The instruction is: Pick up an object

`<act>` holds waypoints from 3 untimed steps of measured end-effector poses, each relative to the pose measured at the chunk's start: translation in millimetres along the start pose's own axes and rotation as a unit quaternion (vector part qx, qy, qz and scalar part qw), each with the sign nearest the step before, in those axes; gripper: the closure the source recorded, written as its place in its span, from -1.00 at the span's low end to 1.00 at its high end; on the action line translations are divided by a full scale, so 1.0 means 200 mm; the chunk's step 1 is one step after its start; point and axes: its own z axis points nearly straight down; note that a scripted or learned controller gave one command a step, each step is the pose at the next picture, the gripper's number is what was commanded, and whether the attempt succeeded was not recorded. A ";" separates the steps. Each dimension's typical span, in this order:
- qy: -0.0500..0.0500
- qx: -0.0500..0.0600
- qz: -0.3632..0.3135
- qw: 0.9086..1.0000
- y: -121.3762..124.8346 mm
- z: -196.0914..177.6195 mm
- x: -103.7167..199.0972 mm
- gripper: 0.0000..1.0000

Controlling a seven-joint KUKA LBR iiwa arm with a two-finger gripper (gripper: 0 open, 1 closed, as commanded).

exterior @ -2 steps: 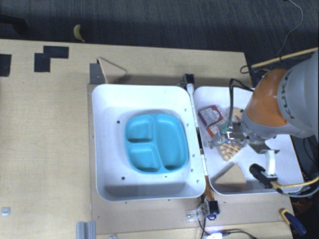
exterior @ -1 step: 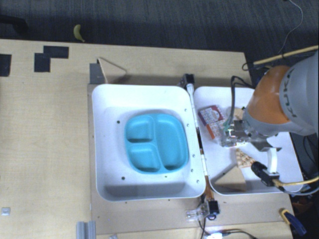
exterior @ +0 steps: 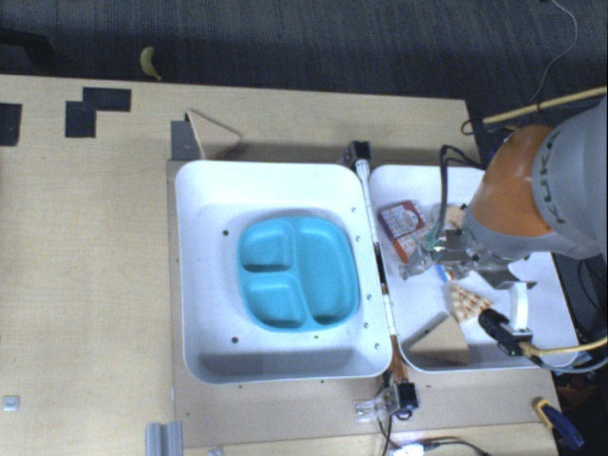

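My gripper [exterior: 429, 253] hangs low over the middle of the right bin [exterior: 418, 357], with the grey arm and its orange band reaching in from the right. Just to its upper left lies a red and brown packet [exterior: 399, 220], close to the gripper's tip; whether they touch is unclear. A tan ribbed object [exterior: 467, 302] lies below the gripper, beside a small blue piece [exterior: 445, 275]. A slim grey stick [exterior: 428, 328] rests near the bin's front. I see nothing lifted off the bin floor.
The left bin [exterior: 204, 255] holds a blue divided tray [exterior: 297, 272]. A ridge [exterior: 372, 245] separates the two bins. The arm covers the far right part of the right bin.
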 end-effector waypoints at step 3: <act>0.003 0.006 0.001 1.000 -0.12 0.11 -0.05 -1.00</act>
